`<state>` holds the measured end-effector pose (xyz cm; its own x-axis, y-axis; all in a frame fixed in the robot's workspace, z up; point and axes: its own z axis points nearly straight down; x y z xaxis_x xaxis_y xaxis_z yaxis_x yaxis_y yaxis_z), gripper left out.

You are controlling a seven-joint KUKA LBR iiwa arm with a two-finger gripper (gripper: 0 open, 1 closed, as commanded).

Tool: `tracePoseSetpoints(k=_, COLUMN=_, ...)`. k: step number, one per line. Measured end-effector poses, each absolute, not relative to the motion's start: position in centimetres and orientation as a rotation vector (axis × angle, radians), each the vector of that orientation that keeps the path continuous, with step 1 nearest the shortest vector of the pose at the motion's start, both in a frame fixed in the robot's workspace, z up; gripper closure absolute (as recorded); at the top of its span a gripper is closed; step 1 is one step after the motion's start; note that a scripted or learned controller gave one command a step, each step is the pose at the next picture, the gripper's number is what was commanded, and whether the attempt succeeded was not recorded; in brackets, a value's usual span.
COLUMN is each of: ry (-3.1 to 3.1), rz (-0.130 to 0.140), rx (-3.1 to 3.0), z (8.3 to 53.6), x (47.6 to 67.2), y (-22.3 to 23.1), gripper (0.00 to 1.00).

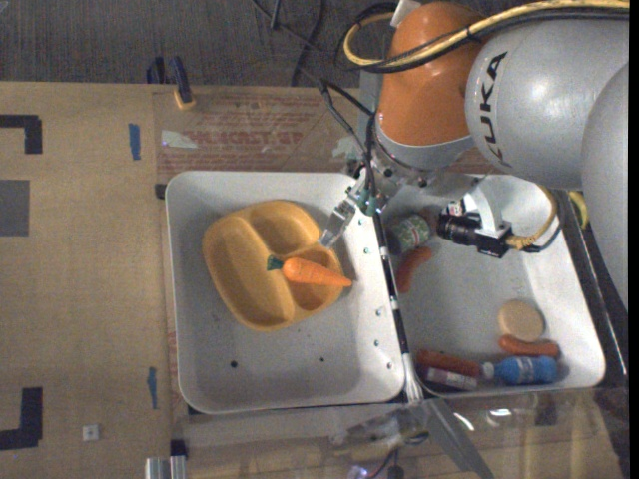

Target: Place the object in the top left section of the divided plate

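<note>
Arm (519, 78) overhead; carrot (312, 271) on yellow divided plate (240, 277), claw (337, 223) near.

The desk (80, 297) is tan board with black corner marks and strips of blue tape. Two shallow white bins sit directly on it, side by side and touching: the left bin (250, 377) and the right bin (584, 357).

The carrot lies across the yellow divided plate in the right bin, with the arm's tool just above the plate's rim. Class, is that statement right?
Not quite. The camera view shows the carrot lying across the yellow divided plate in the left bin, not the right one. The rest stands: the tool is just above the plate's rim.
</note>
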<state>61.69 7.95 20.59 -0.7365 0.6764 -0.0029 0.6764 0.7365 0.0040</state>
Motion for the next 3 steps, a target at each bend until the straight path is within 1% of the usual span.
tracePoseSetpoints(k=1, ry=3.057, rz=0.003, rx=0.718, z=17.3, x=55.0, y=11.7, gripper=0.00)
tracePoseSetpoints(k=2, ry=3.050, rz=0.010, rx=0.726, z=18.4, x=55.2, y=11.5, gripper=1.00)
tracePoseSetpoints(k=3, ry=3.101, rz=0.004, rx=0.466, z=22.3, x=54.3, y=8.3, gripper=1.00)
